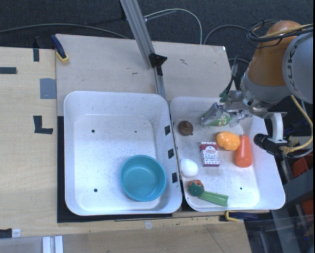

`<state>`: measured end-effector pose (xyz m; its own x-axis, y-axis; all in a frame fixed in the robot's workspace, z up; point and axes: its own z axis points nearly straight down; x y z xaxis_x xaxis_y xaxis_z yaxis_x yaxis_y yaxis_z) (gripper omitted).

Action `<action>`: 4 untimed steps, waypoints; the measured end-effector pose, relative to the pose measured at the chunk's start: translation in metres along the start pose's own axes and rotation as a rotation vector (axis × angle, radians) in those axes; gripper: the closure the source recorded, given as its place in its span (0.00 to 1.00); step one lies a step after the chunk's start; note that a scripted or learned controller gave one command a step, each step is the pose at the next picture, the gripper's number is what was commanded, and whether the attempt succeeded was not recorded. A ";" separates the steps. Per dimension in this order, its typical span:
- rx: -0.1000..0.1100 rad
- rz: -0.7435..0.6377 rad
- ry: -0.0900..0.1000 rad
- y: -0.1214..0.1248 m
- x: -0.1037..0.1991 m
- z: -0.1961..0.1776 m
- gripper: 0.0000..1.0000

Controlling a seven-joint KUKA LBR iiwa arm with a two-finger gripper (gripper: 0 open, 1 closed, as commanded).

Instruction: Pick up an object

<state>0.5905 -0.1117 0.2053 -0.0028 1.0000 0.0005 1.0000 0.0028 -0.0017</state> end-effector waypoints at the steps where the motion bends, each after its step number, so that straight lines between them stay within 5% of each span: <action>1: 0.000 0.000 0.000 0.000 0.000 0.000 0.00; 3: 0.001 0.001 -0.002 0.000 -0.001 0.117 0.00; 4: 0.001 0.000 0.000 0.000 0.000 0.105 1.00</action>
<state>0.5904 -0.1119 0.0998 -0.0033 1.0000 0.0008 1.0000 0.0033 -0.0031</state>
